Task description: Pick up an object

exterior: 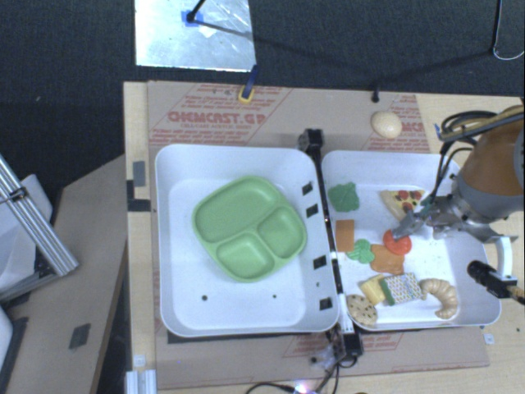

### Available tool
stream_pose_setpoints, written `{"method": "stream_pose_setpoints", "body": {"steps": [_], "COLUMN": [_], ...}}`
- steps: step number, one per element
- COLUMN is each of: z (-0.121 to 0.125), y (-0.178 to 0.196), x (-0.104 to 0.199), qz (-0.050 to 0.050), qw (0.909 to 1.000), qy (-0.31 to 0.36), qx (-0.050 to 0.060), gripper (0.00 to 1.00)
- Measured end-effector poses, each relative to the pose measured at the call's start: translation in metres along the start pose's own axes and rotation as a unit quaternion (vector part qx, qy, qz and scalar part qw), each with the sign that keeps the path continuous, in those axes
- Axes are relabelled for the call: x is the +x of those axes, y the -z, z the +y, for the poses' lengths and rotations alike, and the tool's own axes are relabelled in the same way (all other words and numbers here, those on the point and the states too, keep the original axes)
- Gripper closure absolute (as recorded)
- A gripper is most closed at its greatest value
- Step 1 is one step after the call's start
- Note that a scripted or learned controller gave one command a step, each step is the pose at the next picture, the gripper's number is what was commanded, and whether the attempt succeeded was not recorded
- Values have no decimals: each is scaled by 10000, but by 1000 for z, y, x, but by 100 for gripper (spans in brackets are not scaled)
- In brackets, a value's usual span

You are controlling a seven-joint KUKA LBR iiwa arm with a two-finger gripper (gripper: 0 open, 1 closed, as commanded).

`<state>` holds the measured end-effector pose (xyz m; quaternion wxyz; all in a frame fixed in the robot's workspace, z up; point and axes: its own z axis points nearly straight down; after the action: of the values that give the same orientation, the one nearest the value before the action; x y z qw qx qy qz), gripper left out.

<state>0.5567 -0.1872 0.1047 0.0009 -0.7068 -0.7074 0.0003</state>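
The tool [404,235] sits over the red tomato piece [399,243] in the right bin [467,314], covering part of it; its fingertips are too small and blurred to tell how they stand. The arm [492,175] is cut off by the right edge and hides the bin's far right wall.

A pale green divided plate [249,227] lies in the white left bin [176,179]. In the right bin [361,169]: green leaf [344,195], orange square [345,235], red tomato [400,242], tan croissant [441,295], and a speckled (perhaps checked) block [403,288].
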Motion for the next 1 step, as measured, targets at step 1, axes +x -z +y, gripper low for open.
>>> {"method": "stream_pose_setpoints", "body": {"steps": [1], "z": [2], "y": [-18], "x": [0], "qz": [-5], "qw": [10000], "qy": [-1], "qx": [-26], "gripper": [0]}}
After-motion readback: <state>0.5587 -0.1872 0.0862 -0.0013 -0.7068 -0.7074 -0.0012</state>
